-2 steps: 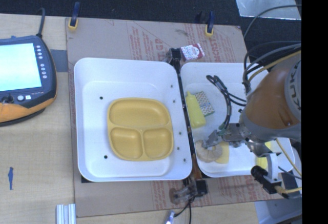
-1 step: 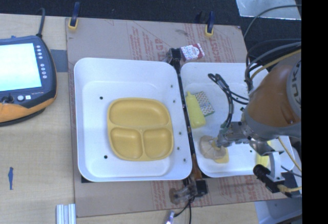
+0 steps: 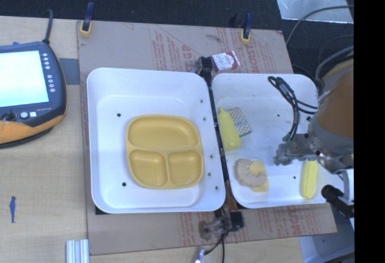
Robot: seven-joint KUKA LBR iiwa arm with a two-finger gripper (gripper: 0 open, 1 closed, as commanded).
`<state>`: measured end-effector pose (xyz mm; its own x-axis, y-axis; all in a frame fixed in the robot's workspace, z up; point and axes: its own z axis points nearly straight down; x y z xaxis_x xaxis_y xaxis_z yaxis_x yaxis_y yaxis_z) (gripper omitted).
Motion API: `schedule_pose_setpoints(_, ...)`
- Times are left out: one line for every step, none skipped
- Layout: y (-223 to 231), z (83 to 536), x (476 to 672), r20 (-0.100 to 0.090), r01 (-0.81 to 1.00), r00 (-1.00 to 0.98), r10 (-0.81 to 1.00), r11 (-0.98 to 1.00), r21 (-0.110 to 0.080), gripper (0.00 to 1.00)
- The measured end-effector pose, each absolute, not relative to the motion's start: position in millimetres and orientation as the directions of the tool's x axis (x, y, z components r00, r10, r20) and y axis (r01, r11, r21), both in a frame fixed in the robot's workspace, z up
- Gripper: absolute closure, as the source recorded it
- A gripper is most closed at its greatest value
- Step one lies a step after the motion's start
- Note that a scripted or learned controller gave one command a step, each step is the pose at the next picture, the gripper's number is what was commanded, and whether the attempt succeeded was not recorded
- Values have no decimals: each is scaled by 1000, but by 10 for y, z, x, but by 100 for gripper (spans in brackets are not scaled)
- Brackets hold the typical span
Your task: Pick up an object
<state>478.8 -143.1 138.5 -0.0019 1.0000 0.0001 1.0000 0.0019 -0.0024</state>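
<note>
The right bin (image 3: 264,90) holds several small objects. A yellow bottle-shaped piece (image 3: 229,129) lies along its left wall, with a checkered pad (image 3: 240,120) beside it. A beige and yellow lump (image 3: 251,173) sits near the front. A yellow corn-like piece (image 3: 308,179) lies at the front right. My gripper (image 3: 290,153) hangs low over the right side of this bin, between the lump and the corn-like piece, just left of the latter's top end. Nothing shows held in it.
The left bin (image 3: 105,135) carries a yellow divided plate (image 3: 164,151). A black cable (image 3: 287,96) loops over the right bin's back. A tablet pendant (image 3: 27,90) lies at far left. A small red and white packet (image 3: 224,61) rests behind the bins.
</note>
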Motion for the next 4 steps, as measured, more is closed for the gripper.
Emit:
schedule_pose_setpoints(-1428,1384,4788,0,1000,-3,1000,3,-2,0)
schedule_pose_setpoints(-994,941,4781,-2,1000,-7,1000,7,4,0)
schedule_pose_setpoints(-1530,920,5465,0,1000,-4,1000,4,-1,0)
schedule_pose_setpoints(-941,930,5825,-5,1000,-4,1000,4,1,0)
